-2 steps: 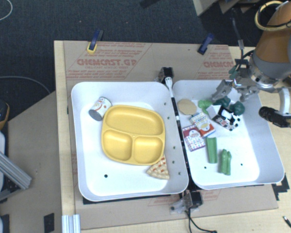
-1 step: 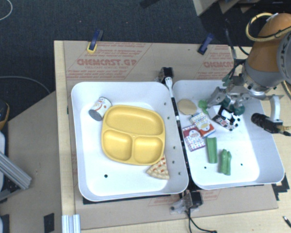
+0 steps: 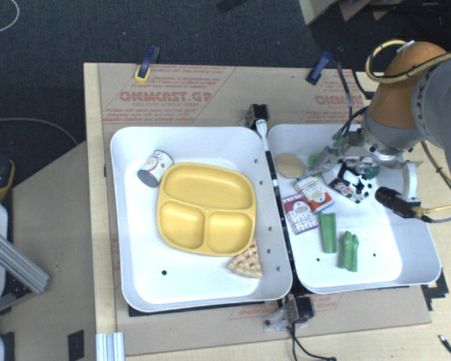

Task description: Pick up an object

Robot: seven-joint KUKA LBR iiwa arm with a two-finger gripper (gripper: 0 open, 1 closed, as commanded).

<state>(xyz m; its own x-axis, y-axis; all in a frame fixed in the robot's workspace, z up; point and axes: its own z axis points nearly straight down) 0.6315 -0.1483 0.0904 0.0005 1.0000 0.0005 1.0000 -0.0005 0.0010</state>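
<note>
My gripper (image 3: 349, 173) hangs low over the back of the right bin (image 3: 406, 265), under the grey wrist and orange band. Just beneath it lies a small black-and-white thing (image 3: 355, 189); whether that thing sits between the fingers cannot be made out. Left of the gripper lie a small white and red packet (image 3: 313, 189) and a red card packet (image 3: 301, 213). A tan round disc (image 3: 289, 164) and a small green piece (image 3: 313, 159) rest near the bin's back left corner. Two green pieces, a cylinder (image 3: 328, 232) and a bottle shape (image 3: 349, 250), lie in the middle.
The left bin (image 3: 131, 224) holds a yellow divided plate (image 3: 207, 207), a small tipped can (image 3: 154, 168) at its back left and a pizza slice (image 3: 246, 263) at its front right. A black divider (image 3: 274, 194) runs between the bins.
</note>
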